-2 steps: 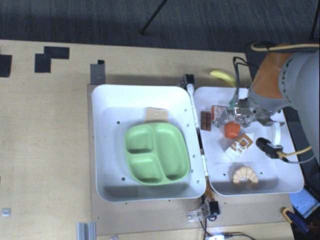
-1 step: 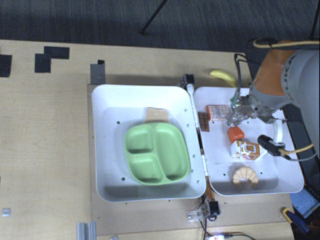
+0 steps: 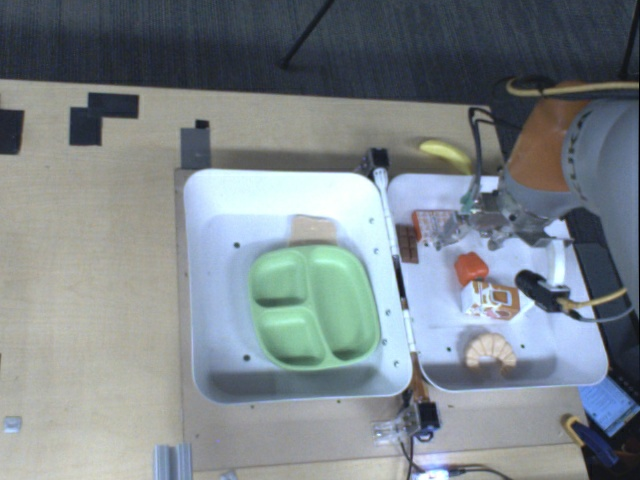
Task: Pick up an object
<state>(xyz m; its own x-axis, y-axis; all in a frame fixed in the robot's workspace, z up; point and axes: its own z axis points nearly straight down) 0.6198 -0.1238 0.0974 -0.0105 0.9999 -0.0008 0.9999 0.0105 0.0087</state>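
Nothing lifted yet: gripper (image 3: 478, 218) low over right bin (image 3: 580, 368), finger spread impossible to tell, nothing visibly held, with orange object (image 3: 471, 266), small carton (image 3: 492, 300) and croissant (image 3: 490, 348) lying just below.

The right-hand bin holds a small orange-red block (image 3: 471, 267) near its middle, with a white carton printed in orange and brown (image 3: 491, 301) lying flat just below it, touching or nearly so. A tan croissant-shaped toy (image 3: 491, 349) lies curved near the bin's lower edge, and a brown-and-white printed packet (image 3: 430, 226) lies towards the upper left. In the left-hand bin, a light green three-compartment plastic tray (image 3: 313, 305) lies flat, with a tan flat block (image 3: 313, 228) just beyond its far edge.
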